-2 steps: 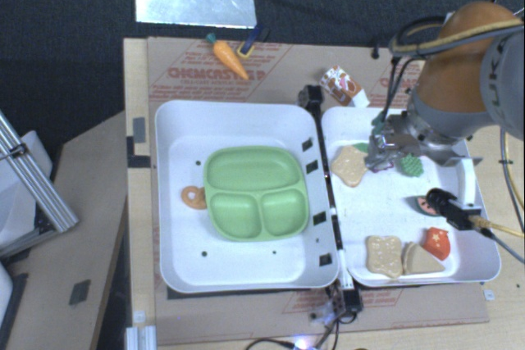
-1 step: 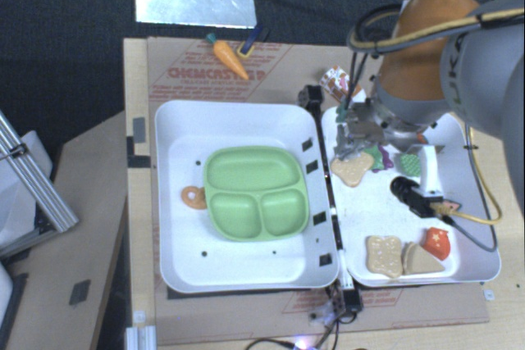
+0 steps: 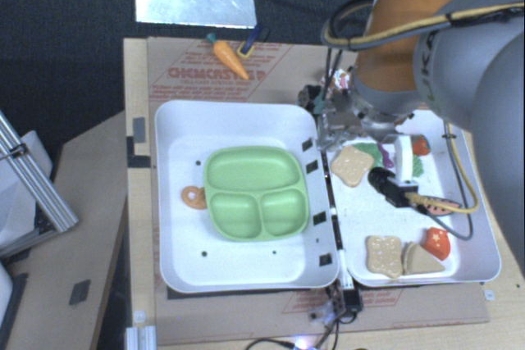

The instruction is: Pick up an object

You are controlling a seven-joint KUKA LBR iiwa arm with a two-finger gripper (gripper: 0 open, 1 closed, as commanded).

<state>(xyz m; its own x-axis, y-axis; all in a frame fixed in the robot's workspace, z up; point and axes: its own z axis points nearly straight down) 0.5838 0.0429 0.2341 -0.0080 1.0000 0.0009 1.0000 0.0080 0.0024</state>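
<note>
Arm: the grey arm with its orange band comes in from the right and hangs over the top of the right bin [image 3: 361,213].
Gripper [image 3: 343,135]: low over the upper left corner of the right bin, close to the wall between the two bins.
Gripper state: cannot be told from this view; nothing is seen held.
Nearest thing: a bread slice [image 3: 351,165] lies flat in the right bin just below the gripper; whether they touch cannot be told.
Right bin, top: a white piece [image 3: 404,156], with purple, green and red bits beside it, too small to name.
Right bin, bottom: a second bread slice [image 3: 383,254] touching a tan wedge [image 3: 422,261], and a red piece [image 3: 436,243] just above the wedge.
Left bin [image 3: 176,143]: a green divided plate [image 3: 254,193] sits in the middle, with a small orange ring [image 3: 194,197] just beside its left edge.
Counter [image 3: 98,152]: a toy carrot [image 3: 230,59] lies on cardboard beyond the bins, well apart from the gripper.
</note>
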